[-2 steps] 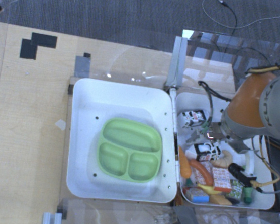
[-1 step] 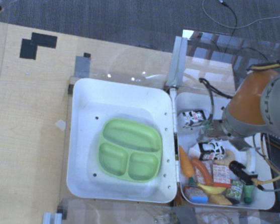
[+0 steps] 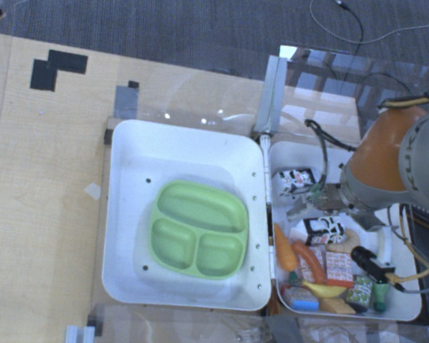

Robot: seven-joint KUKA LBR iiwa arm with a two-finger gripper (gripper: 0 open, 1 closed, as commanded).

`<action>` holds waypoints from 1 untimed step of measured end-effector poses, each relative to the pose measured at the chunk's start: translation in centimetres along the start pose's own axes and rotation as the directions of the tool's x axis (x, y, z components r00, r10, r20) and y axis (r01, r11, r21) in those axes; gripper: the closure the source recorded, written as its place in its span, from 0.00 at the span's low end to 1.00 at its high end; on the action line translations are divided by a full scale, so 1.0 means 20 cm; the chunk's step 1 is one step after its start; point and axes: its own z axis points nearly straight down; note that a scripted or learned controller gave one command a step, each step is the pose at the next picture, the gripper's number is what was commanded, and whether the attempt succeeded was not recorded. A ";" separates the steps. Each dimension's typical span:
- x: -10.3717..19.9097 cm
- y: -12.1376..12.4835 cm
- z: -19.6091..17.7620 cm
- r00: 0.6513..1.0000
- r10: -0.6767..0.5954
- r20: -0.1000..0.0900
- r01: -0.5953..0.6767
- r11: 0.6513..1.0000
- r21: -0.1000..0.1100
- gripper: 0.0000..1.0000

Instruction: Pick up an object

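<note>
While the arm [image 3: 403, 151] is parked over the right bin [image 3: 414, 312], the gripper's [image 3: 316, 199] grasp state can't be told. Toys [image 3: 326, 270] are heaped along that bin's near edge. A green divided plate [image 3: 198, 229] is set mid left bin [image 3: 123, 218].

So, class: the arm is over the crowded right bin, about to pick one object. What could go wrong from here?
1. The right bin is crowded: carrot, banana and black-and-white cow toy lie close together, so the pincer may catch two things or nudge neighbours.
2. A cable hangs beside the wrist and could snag.
3. The arm hides part of the bin from the camera, so a miss may be hard to spot.
</note>
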 end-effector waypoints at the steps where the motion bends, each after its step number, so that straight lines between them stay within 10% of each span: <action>1: -0.06 -0.25 0.04 0.989 -0.147 0.004 0.147 0.989 0.000 0.00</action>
